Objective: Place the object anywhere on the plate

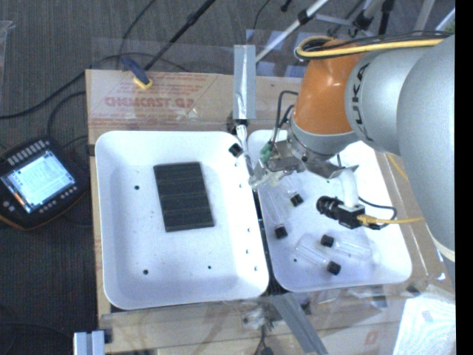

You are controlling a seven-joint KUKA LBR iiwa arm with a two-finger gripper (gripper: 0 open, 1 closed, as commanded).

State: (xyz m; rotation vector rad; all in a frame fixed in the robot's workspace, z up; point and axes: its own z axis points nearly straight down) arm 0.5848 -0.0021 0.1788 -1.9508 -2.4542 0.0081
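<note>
Gripper [260, 170] low at right bin's [392, 268] left wall, likely reaching for clear tubes [325, 251]; finger state indiscernible. Dark plate [183, 196] waiting in left bin [118, 272].

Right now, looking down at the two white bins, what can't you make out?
- Jaws: camera view, hidden under the orange-banded grey arm; open or shut, cannot tell.
- Right white bin: far part covered by the arm.
- Clear plastic tubes with black caps: faint against the white floor, count uncertain.
- Dark ribbed rectangular plate in the left white bin: material unclear.
</note>
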